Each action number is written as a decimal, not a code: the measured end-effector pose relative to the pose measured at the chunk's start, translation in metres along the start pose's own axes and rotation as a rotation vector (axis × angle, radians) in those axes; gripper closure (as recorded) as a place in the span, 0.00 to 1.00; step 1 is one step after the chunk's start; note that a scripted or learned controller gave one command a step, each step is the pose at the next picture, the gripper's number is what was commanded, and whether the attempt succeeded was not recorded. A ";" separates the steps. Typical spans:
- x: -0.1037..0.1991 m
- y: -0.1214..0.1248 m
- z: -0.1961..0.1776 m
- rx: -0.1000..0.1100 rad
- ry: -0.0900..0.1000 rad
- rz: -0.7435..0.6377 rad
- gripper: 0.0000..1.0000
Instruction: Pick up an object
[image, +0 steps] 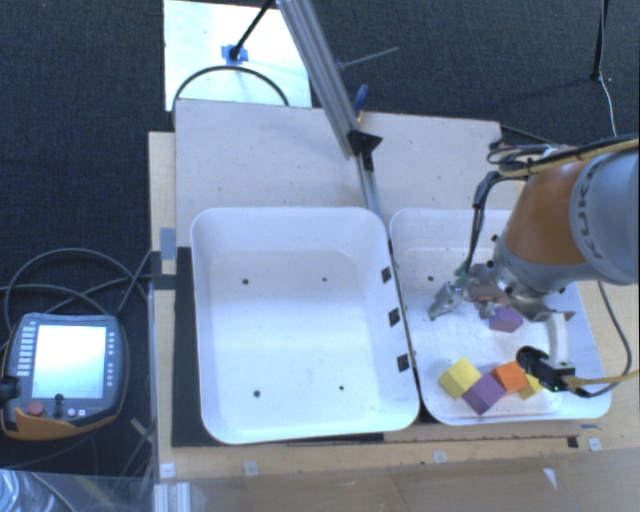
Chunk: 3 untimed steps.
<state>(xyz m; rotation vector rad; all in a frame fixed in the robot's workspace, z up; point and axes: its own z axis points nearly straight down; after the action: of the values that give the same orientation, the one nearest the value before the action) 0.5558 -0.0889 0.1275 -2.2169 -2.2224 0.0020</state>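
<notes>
My gripper (466, 298) hangs low over the right bin (430, 240), near its middle, with the grey and orange arm reaching in from the right. A pale purple block (506, 320) lies just to the right of the gripper, partly tucked under the wrist; whether it touches the gripper is unclear. Toward the bin's front lie a yellow block (460, 378), a darker purple block (483, 393), an orange block (511, 376) and a small yellow piece (529, 389), packed close together.
The left bin (215, 300) sits beside the right one, and their walls meet at a ridge with black clips (396, 318). A grey pole (330, 80) slants down at the back. A teach pendant (62, 375) lies off the bench at left.
</notes>
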 end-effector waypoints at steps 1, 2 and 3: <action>0.000 0.002 -0.013 -0.006 -0.001 -0.002 1.00; 0.003 0.004 -0.077 -0.011 -0.002 -0.003 1.00; 0.003 0.005 -0.086 -0.006 -0.001 -0.002 1.00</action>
<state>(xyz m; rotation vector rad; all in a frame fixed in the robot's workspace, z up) 0.5608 -0.0858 0.2137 -2.2183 -2.2275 -0.0033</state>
